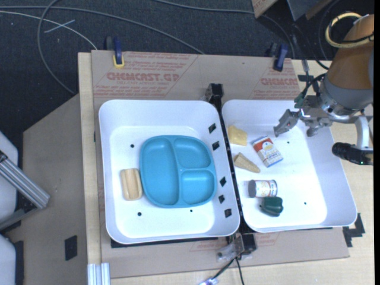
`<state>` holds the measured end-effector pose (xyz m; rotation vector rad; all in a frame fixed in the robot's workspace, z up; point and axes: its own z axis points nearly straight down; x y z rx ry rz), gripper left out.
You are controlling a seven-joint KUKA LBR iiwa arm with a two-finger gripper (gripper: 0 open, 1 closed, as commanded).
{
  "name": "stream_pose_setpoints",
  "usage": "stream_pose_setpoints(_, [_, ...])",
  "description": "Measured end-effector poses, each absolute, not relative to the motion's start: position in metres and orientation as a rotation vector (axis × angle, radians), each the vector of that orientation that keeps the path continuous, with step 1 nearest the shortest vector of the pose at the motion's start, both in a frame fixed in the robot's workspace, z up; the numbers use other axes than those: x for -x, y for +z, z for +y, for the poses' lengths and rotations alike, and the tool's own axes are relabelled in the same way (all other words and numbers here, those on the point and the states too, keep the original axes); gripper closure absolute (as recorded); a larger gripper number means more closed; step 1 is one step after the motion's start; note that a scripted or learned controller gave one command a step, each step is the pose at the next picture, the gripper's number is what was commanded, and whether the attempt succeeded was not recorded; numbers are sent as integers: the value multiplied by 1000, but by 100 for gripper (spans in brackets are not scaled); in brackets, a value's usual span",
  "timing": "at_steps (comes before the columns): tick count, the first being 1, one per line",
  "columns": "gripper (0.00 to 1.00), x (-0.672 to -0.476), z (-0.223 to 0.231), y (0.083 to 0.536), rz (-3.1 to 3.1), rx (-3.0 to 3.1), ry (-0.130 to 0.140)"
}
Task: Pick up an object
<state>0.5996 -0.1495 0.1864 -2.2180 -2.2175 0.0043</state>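
The bench (148,70), a board printed with red lettering, carries 2 shallow white bins side by side. Taking the black divider (222,159) between the bins as the landmark: the left bin (113,159) lies on its left, the right bin (320,200) on its right.

In the left bin, a blue 3-compartment plate (177,170) sits just left of the divider, near the bin's middle. A tan, bread-like block (130,183) lies touching or nearly touching the plate's far side from the divider.

In the right bin, 5 small items cluster close to the divider: a pale yellow cheese-like block (238,136) nearest it toward the top, a red-and-white carton (268,152) further right, a tan wedge (246,163) below the block, a small can (263,189) lying on its side below the wedge, and a dark green object (272,206) touching the can's lower edge.

The arm enters well right of the divider, over the right bin's upper part. The gripper (300,122) hangs above and right of the carton, apart from every item. Its 2 fingers appear spread, with nothing between them.

Assessment: no object is grasped and none is lifted. The approach is under way at best; choice of target, descent, closure and lift all remain. The carton is the nearest candidate.
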Motion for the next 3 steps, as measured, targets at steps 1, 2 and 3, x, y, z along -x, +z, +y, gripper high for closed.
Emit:
stream_pose_setpoints(1, [0, -594, -143, 141, -2219, 2218, 3])
stream_pose_setpoints(2, [0, -595, -142, 91, -2218, 2220, -2])
stream_pose_setpoints(3, [100, -598, -142, 107, -2226, 2225, -12])
